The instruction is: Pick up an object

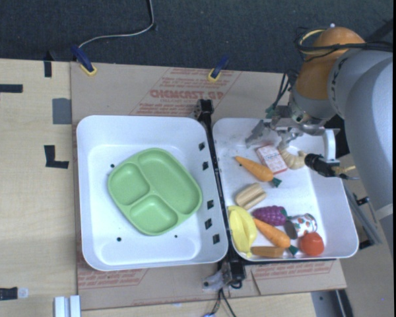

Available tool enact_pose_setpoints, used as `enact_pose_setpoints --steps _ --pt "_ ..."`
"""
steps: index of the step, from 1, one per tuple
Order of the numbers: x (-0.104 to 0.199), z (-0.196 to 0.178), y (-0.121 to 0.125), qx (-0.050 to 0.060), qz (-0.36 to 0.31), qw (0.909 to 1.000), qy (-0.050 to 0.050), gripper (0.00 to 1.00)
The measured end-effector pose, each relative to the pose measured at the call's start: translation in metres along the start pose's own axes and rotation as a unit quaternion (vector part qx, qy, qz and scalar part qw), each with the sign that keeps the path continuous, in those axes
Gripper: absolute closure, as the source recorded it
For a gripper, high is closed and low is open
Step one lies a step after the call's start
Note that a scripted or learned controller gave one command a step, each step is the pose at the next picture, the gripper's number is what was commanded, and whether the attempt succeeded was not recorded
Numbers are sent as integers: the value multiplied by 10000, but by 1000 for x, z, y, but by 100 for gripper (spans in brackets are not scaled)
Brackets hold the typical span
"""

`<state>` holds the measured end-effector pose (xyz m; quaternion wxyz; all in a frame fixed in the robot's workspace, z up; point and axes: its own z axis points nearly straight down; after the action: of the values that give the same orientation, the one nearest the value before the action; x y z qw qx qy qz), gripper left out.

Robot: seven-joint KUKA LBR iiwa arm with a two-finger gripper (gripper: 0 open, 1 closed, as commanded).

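My gripper (272, 137) hangs over the far part of the right bin (330, 197), fingers spread open and nothing between them. Just below it lies a small pink-and-white packet (271, 158) with a cream-coloured piece (292, 159) beside it. An orange carrot (254, 168) lies to the packet's left. Nearer the front sit a tan bread roll (250, 195), purple grapes (270, 214), a yellow banana (242, 226), a second carrot (272, 232), a small red-and-white item (303, 223) and a red tomato (311, 244).
The left bin (96, 144) holds a green divided plate (154, 190). A black divider (210, 170) runs between the bins. The grey arm with its orange band (323, 58) comes in from the upper right. Blue and yellow clamps (84, 63) hold the cardboard's far edge.
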<state>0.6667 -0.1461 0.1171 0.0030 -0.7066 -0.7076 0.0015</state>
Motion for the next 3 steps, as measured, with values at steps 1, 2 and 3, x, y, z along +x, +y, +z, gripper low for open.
enact_pose_setpoints --steps 1,2,3 --pt "25 23 -26 -145 2 9999 -75 0" --pt "25 13 -26 -148 -1 9999 -73 100" --pt "25 13 -25 -153 0 9999 -69 0"
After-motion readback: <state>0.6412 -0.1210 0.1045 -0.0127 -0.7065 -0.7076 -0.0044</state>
